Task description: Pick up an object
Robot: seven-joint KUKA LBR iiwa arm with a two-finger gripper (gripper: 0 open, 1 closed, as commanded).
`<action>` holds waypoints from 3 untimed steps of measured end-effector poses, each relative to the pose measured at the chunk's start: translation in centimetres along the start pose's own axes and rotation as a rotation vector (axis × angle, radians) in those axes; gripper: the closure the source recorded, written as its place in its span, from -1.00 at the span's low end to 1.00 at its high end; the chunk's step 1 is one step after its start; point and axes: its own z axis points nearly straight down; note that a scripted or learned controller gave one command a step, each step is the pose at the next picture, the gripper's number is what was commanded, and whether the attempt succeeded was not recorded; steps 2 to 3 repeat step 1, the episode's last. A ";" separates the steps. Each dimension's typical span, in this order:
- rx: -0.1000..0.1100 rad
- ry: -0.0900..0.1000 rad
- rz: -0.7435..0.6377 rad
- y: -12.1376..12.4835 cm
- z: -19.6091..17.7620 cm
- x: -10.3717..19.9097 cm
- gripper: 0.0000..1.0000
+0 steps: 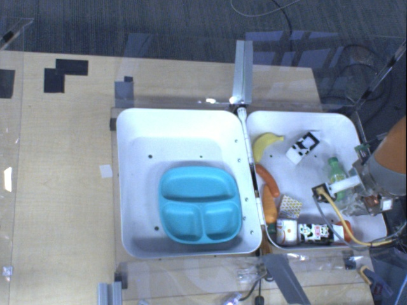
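The right bin holds several objects. A yellow banana lies at its far left. A white block with black marks sits beside the banana. A green bottle is toward the right. An orange carrot-like piece lies along the left wall, next to a small patterned piece. A black-and-white carton lies along the front wall. My gripper hangs low over the right side of this bin, just in front of the green bottle. I see nothing clearly held in it.
The left bin holds a blue divided plate. A metal post rises behind the rim between the two bins. A yellow cable loops from the wrist over the right bin's front corner.
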 end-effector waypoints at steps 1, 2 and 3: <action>0.005 -0.014 -0.002 -0.8 -11.9 6.6 1.00; 0.005 -0.014 -0.002 -0.8 -11.9 6.6 1.00; 0.005 -0.014 -0.002 -0.8 -11.9 6.6 1.00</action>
